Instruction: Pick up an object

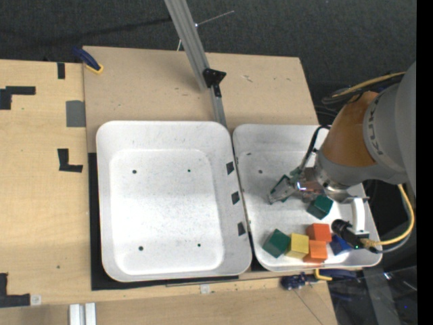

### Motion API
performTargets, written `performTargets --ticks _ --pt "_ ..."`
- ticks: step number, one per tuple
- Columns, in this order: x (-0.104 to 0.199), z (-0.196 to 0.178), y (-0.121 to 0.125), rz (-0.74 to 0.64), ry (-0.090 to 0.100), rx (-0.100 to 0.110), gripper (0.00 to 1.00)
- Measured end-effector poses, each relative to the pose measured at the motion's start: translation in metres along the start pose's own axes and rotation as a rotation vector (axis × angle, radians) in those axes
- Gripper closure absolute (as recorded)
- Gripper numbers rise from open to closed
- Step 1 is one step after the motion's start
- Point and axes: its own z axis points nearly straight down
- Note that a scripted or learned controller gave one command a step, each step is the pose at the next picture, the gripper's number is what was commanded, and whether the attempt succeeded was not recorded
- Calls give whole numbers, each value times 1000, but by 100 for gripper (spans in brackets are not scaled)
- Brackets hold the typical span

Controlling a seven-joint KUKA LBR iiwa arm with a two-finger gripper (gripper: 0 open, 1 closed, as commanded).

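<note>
Two shallow white bins sit side by side on the wooden bench (pixel 169 73): the left bin (pixel 108 181) and the right bin (pixel 260 144), both speckled plastic with rounded corners. Blocks lie gathered at the near right corner of the right bin. I count a dark green cube (pixel 275 242), a yellow cube (pixel 299 244) just to its right, two orange blocks (pixel 318 241) touching each other, a blue piece (pixel 338 245) mostly hidden at the far right, and a teal block (pixel 319 206) a little farther back, tilted on an edge.

The gripper (pixel 283 190) hangs low over the middle of the right bin, its dark metal fingers (pixel 278 193) pointing left. I cannot tell how wide they stand, and nothing shows between them. The teal block lies just to the right of it, beside the wrist; whether they touch is unclear.

The arm's orange band (pixel 348 137) curves smooth above the grey wrist. A slim metal pole (pixel 193 39) slants across the bench at the far side.
</note>
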Motion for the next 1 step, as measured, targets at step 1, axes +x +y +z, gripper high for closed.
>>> performTargets --ticks 1 --pt "1 -11 0 -1 1 0 100"
